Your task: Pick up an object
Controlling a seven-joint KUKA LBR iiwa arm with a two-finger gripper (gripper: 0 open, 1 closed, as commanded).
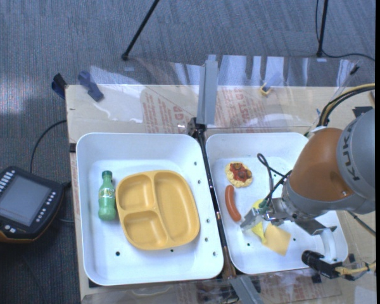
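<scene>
In the right bin (316, 145), my gripper (258, 218) hangs low over a small pile of yellow items. A yellow-green piece (260, 232) sits directly under it, and a pale yellow cheese wedge (277, 239) lies just to its right. A red sausage (232, 202) lies a short way left of the gripper. A small pizza slice with red topping (239, 174) sits farther back. The arm's orange band and wrist cover the right half of this bin.
The left bin (88, 246) holds a yellow divided plate (157, 208) and a green bottle (106, 196) lying at the plate's left. A divider ridge (213, 201) separates the bins. A teach pendant (20, 201) rests off the bench at far left.
</scene>
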